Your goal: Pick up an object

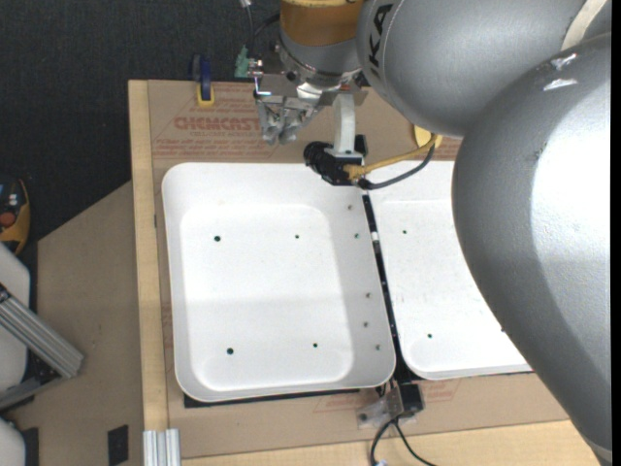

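Observation:
My gripper [277, 124] hangs beyond the far rim of the left bin [184, 260], over the brown board with red lettering. Nothing shows in it. The left bin's white floor shows just a few small dark dots. The grey arm with its orange band [315, 3] sweeps in from the upper right and covers much of the right bin [437, 289]; the part of that bin's floor that shows is plain white with small dots.
A blue and yellow clamp [204, 81] stands at the board's far edge, left of the gripper. An aluminium bar [39, 333] lies off the bench at the left. A small black connector with cable [408, 398] sits at the front edge between the bins.

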Robot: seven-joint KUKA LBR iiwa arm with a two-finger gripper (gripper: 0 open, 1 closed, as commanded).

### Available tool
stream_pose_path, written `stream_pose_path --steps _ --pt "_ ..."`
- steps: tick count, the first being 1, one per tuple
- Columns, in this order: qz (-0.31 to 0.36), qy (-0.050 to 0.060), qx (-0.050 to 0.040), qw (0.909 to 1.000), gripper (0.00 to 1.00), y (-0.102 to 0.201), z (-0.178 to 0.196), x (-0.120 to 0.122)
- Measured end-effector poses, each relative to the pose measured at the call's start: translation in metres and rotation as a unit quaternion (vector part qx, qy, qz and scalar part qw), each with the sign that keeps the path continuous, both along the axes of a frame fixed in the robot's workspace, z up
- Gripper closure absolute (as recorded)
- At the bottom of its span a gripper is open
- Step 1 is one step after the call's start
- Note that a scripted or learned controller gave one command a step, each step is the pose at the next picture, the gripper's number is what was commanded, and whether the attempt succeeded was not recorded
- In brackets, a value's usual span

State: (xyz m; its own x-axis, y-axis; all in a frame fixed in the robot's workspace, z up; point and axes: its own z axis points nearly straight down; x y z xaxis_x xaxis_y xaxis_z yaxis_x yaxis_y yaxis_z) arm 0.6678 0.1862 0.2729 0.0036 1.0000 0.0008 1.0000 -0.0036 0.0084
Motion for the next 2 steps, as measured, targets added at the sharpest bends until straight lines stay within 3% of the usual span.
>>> stream_pose_path --steps 1,2 --pt "0.000 0.000 -0.0004 1.0000 1.00 -0.042 0.050 0.000" --pt "0.003 0.008 -0.0006 1.0000 1.00 -0.005 -0.023 -0.003"
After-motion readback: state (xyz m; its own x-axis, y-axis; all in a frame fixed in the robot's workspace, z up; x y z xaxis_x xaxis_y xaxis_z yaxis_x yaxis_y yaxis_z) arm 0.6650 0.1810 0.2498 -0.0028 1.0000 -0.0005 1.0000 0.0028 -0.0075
